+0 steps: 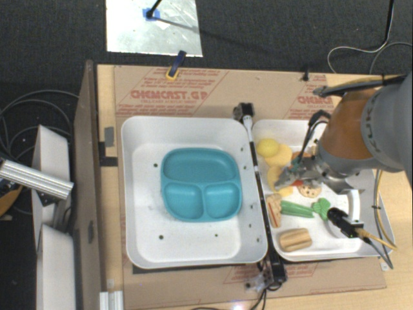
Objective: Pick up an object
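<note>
My gripper [288, 178] is low inside the right bin [335, 250], over its left half. It hangs just above a pale yellow piece [276, 173] and next to a round brown and red cookie-like item [309, 189]. A yellow lemon-shaped toy [268, 148] lies behind it near the bin's back left. In front of it lie a green toy [304, 208], a striped tan strip [274, 212] and a tan bread roll [295, 239]. I see nothing lifted off the bin floor.
The left bin [145, 237] bears a teal divided plate [201, 185] in its middle. A divider rail [256, 173] runs between the two bins. The arm's grey body and orange band [348, 131] cover the right bin's back right part.
</note>
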`<state>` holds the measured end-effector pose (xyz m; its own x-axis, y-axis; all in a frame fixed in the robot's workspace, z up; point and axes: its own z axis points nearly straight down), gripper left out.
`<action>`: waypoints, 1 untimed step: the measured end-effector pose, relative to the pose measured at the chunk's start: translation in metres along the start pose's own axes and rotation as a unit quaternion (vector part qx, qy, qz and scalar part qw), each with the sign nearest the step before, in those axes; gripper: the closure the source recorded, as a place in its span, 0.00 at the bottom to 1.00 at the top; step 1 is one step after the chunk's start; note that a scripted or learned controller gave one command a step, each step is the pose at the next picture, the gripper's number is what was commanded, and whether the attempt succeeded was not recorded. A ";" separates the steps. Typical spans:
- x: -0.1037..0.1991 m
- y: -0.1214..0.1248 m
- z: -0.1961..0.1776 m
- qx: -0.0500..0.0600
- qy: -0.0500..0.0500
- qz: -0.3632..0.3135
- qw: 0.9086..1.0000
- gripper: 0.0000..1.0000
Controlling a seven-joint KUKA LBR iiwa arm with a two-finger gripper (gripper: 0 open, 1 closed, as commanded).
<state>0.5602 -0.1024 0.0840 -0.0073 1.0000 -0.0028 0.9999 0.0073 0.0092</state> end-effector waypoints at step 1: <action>-0.006 -0.020 -0.005 -0.005 -0.001 0.002 1.000 0.00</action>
<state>0.5400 -0.1087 0.0893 -0.0031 1.0000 -0.0045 0.9998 0.0031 0.0182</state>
